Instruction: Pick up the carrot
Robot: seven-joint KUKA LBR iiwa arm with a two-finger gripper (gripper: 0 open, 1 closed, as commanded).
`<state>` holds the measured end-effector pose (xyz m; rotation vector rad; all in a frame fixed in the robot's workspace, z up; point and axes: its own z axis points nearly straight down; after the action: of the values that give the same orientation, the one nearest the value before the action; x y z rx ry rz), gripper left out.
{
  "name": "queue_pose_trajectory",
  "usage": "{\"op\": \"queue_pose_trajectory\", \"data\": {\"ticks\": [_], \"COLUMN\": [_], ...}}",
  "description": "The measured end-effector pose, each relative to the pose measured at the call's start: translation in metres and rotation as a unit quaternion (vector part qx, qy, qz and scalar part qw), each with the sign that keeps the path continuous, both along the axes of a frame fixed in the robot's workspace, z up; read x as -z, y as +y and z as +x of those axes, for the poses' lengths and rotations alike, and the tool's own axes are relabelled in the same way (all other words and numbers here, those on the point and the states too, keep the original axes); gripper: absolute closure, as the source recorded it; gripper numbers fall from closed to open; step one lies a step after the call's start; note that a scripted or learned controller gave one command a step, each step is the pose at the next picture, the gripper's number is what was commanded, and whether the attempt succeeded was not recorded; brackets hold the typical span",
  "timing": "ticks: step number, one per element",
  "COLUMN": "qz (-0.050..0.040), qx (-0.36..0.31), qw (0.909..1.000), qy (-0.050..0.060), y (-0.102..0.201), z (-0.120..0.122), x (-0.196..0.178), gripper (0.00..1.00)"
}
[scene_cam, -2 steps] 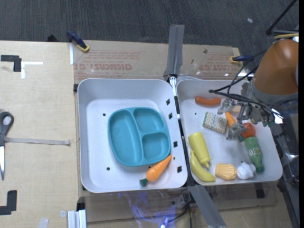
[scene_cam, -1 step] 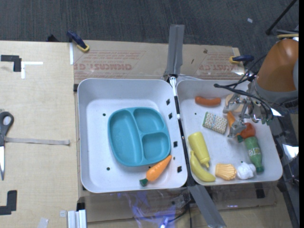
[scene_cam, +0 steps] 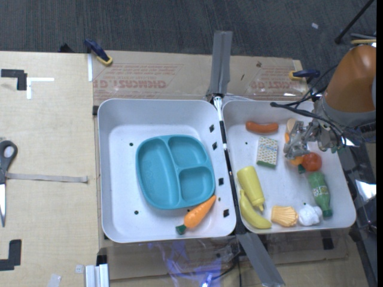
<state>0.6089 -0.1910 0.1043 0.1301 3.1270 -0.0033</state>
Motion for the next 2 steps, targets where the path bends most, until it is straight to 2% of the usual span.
{"op": "queue_pose_trajectory", "data": {"ticks": [1, 2], "qz": [0.0017, 0.0014], "qx": [0.024, 0.024], "qw": [0.9997, 0.9997], "qy": [0.003, 0.003], "y": [0.0931, 0.0925], "z": [0.0181, 0.0178], "x": [-0.0576, -0.0573], "gripper": [1.00, 0.00]}}
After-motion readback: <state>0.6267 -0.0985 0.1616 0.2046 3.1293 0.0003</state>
